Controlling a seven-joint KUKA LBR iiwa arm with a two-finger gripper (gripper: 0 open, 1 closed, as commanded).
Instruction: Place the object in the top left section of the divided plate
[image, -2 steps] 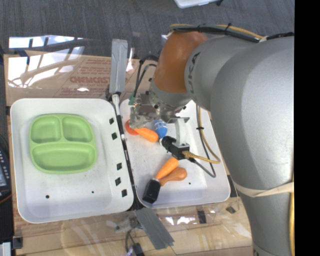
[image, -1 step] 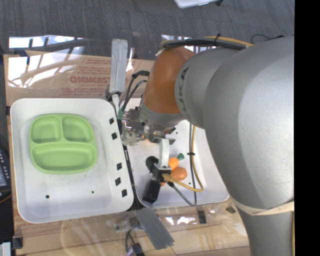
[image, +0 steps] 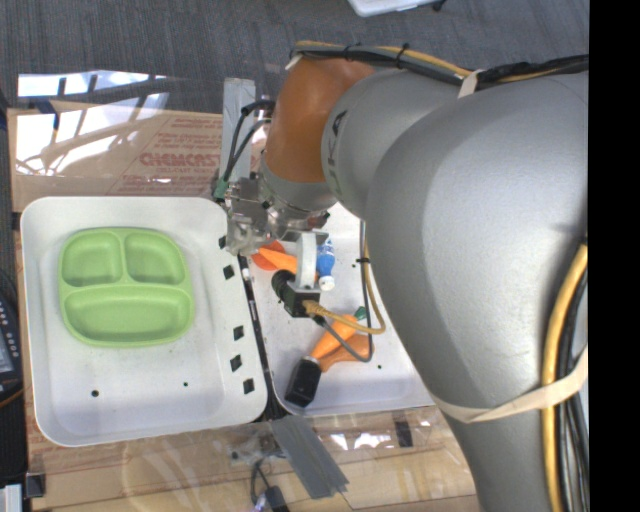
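The end effector (image: 245, 238) hangs low at the upper left corner of the right bin (image: 350, 392), close to the wall it shares with the left bin (image: 130, 405). The wrist and its fittings hide the tips from above, so I cannot tell whether it is spread, pressed together or pinching anything.

The likeliest object for the task is the orange piece (image: 272, 260) just to the lower right of the end effector, touching it or nearly so. It lies in the right bin with its long axis roughly left to right across the frame.

The divided plate (image: 125, 287) sits in the upper half of the left bin, well to the left of the end effector. Its top left section (image: 90, 258) is the compartment farthest from the arm (image: 450, 200). A carry would have to run leftward over the shared wall and across the plate's top right compartment.

A second orange piece (image: 335, 345) and a black block (image: 303, 382) lie lower in the right bin, out of that path.
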